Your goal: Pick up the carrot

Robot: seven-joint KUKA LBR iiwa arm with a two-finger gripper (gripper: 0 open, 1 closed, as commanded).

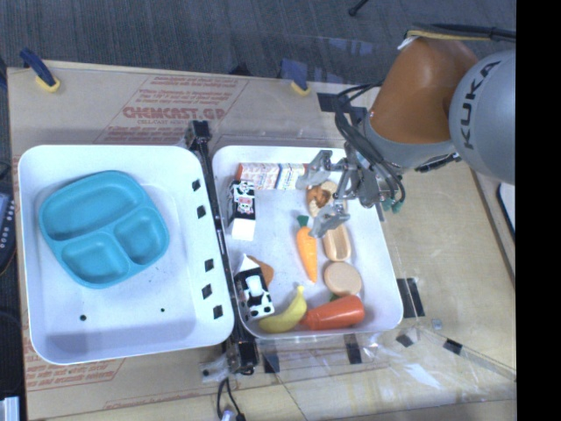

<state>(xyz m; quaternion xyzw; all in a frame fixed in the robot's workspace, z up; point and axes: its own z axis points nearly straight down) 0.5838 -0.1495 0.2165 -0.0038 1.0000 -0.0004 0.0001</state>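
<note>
The orange carrot (307, 249) with a green top lies in the middle of the right bin (377, 235), pointing toward the front. My gripper (322, 195) hangs over the bin's back right part, just above and to the right of the carrot's green end. Its fingers (330, 221) stand apart, one near the bin's back and one close to the carrot top. Nothing is between them.
Around the carrot lie a hot dog bun (337, 242), a round bread (342, 278), a red pepper (335, 311), a banana (282, 314), milk cartons (243, 202) and a box (268, 175). A blue divided plate (101, 226) sits in the left bin (53, 323).
</note>
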